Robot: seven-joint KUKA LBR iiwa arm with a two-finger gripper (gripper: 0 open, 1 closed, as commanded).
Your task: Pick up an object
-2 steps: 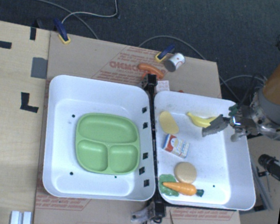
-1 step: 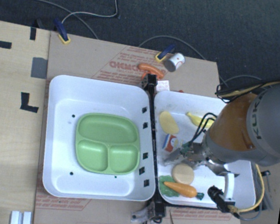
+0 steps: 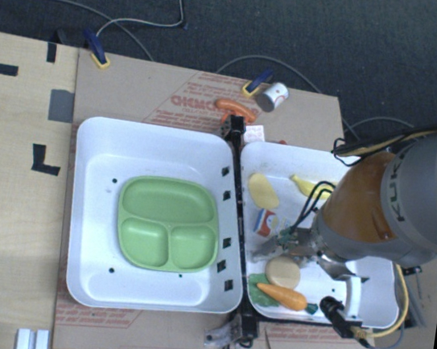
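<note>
Pincer low in right bin, finger spread impossible to tell. Round tan cookie lies just below it; carrot beyond, near bin's front edge.

Illegible red print on the cardboard sheet.

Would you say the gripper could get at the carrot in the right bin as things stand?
Probably yes. The carrot lies uncovered at the near edge of the right bin, resting on a green piece, with a round tan item just above it. The gripper hangs just above them, nothing between.
</note>
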